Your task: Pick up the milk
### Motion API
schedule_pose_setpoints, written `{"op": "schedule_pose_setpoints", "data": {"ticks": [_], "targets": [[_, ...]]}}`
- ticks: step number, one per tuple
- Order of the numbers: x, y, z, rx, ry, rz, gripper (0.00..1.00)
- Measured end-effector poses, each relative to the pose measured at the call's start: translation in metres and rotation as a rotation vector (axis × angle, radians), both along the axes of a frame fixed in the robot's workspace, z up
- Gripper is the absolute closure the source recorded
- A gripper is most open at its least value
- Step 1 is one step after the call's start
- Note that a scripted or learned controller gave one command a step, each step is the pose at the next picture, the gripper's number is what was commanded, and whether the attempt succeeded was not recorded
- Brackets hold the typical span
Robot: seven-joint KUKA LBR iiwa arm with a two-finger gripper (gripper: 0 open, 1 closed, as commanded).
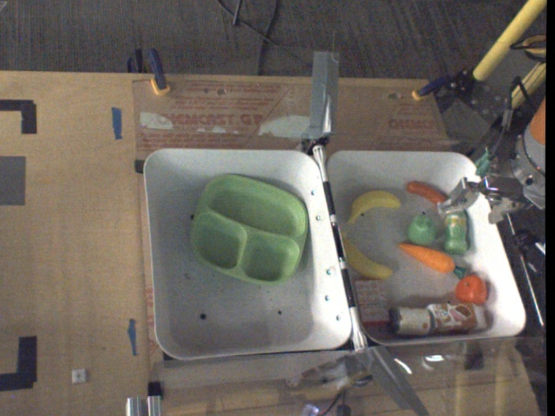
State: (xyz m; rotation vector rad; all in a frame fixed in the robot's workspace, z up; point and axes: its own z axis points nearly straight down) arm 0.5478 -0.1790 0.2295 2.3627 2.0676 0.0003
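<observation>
Right bin (388, 167), front wall: milk (438, 319), which we take to be the bottle lying flat, long axis left-right. Hand (468, 196) well apart toward the back; whether open or closed, we cannot tell.

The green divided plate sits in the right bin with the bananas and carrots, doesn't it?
Not quite. The camera view shows the green divided plate lying alone in the left bin. The bananas and carrots are in the right bin.
</observation>
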Motion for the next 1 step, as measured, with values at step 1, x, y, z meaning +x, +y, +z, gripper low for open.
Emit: {"op": "schedule_pose_setpoints", "data": {"ticks": [1], "targets": [[-0.0233, 0.0748, -0.1203, -0.002, -0.007, 0.259, 0.0]]}}
